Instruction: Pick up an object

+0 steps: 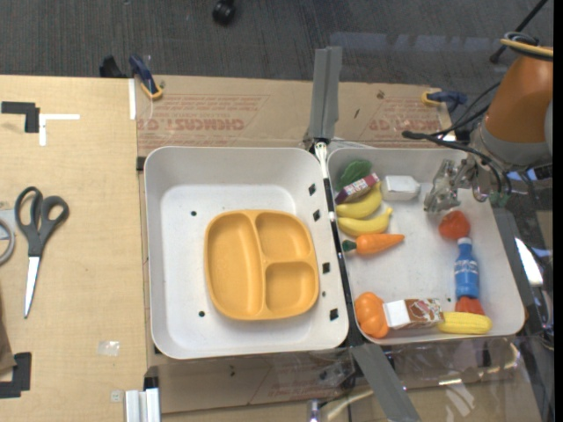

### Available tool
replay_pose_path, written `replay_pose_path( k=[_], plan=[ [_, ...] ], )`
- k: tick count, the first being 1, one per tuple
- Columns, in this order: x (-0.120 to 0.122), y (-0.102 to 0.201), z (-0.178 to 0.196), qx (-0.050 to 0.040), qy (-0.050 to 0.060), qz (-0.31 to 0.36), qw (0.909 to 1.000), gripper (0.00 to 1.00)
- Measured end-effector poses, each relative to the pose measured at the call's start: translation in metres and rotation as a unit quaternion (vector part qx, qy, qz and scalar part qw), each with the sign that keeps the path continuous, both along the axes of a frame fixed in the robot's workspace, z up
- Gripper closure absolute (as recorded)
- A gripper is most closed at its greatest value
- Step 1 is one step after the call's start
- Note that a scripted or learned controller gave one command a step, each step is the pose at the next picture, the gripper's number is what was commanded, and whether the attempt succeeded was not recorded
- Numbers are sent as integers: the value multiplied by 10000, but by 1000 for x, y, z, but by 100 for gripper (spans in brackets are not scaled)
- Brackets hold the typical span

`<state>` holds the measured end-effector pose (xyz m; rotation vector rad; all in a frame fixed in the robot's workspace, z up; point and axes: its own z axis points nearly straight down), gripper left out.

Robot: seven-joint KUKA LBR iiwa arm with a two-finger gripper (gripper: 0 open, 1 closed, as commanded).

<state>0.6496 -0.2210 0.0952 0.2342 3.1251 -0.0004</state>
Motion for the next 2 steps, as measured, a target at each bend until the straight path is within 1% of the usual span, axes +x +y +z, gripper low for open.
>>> replay_pose_path(
  k=[1,2],
  plan=[
    [0,0,0,-1,1,2,10000,0],
    [-64,-1,-2,0,13,-91,10000,0]
  ],
)
